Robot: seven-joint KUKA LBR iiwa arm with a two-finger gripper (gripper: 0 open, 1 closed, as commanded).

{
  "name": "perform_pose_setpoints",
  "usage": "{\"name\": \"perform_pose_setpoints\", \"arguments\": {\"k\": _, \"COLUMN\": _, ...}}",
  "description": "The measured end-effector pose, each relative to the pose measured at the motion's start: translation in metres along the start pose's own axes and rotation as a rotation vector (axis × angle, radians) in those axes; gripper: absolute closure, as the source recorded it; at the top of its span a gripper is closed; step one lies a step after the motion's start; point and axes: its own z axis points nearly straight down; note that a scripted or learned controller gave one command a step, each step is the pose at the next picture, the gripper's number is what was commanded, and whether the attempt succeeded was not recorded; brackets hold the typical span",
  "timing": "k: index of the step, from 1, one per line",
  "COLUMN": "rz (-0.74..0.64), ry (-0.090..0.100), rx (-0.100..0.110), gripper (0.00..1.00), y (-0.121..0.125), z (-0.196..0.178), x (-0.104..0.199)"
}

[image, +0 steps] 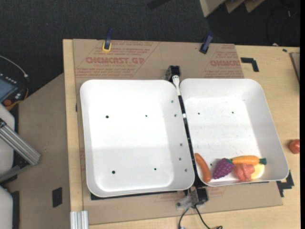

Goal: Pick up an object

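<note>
Several toy foods lie along the near edge of the right bin (267, 109). An orange sausage-shaped piece (202, 167) rests against the bin's left wall. Beside it sits a purple bunch of grapes (222, 168). To their right, an orange carrot (248, 160) lies across a red piece (243, 172) and a pale yellow piece (258, 171).
The left bin (86, 128) sits beside the right one, both on a brown cardboard sheet (143, 56) held by clamps at the back. A small orange-red object (295, 146) lies on the bench right of the bins. Metal framing stands at the far left.
</note>
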Motion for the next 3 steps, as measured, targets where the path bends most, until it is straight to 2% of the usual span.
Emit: {"name": "perform_pose_setpoints", "arguments": {"k": 3, "rz": 0.000, "ry": 0.000, "rx": 0.000, "gripper": 1.00, "y": 0.0000, "z": 0.0000, "x": 0.0000}}
